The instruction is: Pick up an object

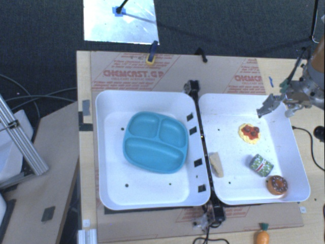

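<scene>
Claw (274,104), fingers apart and empty, hovers beside the toy pizza (250,132); that flat disc could slip out of a pinch.

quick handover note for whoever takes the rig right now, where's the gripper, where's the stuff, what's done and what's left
Gripper: at the upper right of the right white bin, above the items, nothing between its fingers; open or shut cannot be told.
Right bin items: round yellow toy with red topping closest to the gripper, green can-shaped toy, brown round doughnut toy in the near right corner, tan wedge-shaped piece by the centre divider.
Left white bin: blue three-compartment plastic tray.
Done: nothing picked yet.
Left: descend on an item, grip it and lift it.
</scene>
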`<state>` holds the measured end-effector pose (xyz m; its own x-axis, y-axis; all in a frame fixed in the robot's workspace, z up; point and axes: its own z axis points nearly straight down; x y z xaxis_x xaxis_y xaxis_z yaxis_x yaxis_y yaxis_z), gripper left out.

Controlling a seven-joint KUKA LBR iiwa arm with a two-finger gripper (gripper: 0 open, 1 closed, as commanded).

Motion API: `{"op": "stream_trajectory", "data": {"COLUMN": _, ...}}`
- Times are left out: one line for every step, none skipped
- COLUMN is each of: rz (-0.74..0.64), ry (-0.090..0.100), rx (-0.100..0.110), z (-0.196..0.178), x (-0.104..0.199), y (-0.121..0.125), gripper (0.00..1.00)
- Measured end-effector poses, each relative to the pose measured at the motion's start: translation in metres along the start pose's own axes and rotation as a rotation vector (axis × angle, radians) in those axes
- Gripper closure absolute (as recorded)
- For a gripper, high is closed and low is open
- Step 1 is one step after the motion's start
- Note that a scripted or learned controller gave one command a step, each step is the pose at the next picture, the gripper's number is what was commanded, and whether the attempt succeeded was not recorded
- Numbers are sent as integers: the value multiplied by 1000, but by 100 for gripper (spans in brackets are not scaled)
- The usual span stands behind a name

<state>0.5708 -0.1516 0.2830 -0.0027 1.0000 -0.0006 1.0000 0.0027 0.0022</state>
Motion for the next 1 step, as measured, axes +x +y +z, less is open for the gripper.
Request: {"op": "stream_trajectory", "data": {"rz": 3, "ry": 2, "rx": 13, "z": 170, "x": -25, "y": 22, "gripper": 0}}
